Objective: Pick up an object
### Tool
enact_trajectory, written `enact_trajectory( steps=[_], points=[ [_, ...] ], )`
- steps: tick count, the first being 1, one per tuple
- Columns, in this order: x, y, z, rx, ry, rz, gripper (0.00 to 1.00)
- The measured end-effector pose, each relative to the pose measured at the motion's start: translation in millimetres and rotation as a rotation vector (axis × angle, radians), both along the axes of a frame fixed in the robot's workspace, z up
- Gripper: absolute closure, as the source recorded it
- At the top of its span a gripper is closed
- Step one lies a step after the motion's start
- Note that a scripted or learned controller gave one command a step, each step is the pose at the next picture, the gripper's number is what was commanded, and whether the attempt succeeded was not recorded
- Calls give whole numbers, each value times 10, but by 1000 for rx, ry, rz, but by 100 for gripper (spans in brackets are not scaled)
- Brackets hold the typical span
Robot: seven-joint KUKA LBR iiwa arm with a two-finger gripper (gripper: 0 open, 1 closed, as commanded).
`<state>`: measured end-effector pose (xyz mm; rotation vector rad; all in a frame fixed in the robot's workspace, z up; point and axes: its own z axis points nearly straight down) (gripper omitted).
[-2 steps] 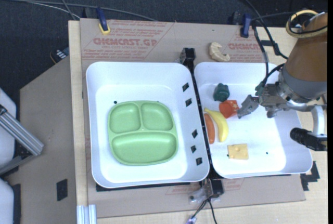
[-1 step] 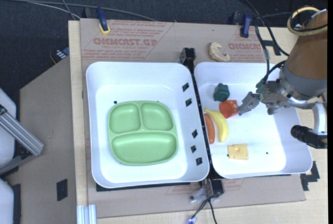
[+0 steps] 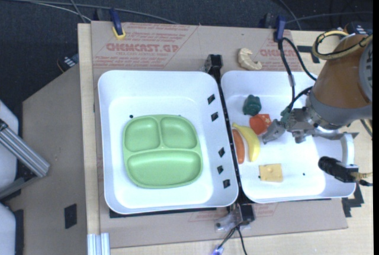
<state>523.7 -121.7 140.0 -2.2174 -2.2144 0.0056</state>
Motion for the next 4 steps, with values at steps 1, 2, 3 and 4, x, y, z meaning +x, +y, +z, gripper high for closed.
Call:
enact_trajectory(
  steps=[1, 2, 3, 4],
  points=[
    [-6, 6, -526, 0, -2, 1, 0],
    [6, 4, -389, -2, -8, 0, 100],
    [-23, 26, 52, -4, -13, 2, 100],
    [-7, 35, 485, -4, -14, 3, 100]
  ],
)
